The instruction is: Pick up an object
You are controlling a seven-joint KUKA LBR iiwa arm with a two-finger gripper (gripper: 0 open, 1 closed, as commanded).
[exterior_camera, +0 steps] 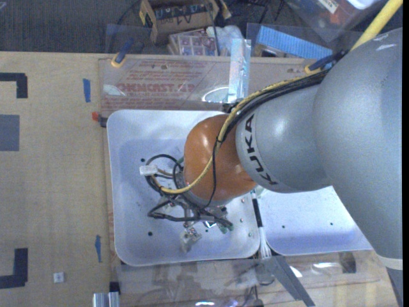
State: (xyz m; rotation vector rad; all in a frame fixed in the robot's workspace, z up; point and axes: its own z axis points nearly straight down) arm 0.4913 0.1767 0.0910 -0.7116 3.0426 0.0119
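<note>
The grey arm reaches in from the right and hangs over the left bin (121, 190), its orange band covering the bin's middle. My gripper (192, 219) points down under the wrist, low over the bin floor and mostly hidden by the wrist and its cables. A small pale grey thing (190, 238) lies on the floor just in front of it, near the bin's front wall. A small green bit (223, 229) shows to its right. Whether either one touches the gripper cannot be made out.
The right bin (319, 229) lies beside the left one, largely under the arm. A clear plastic sheet with red print (160, 88) and boxes (185, 18) sit behind the bins. Bare wooden bench (51, 190) stretches to the left.
</note>
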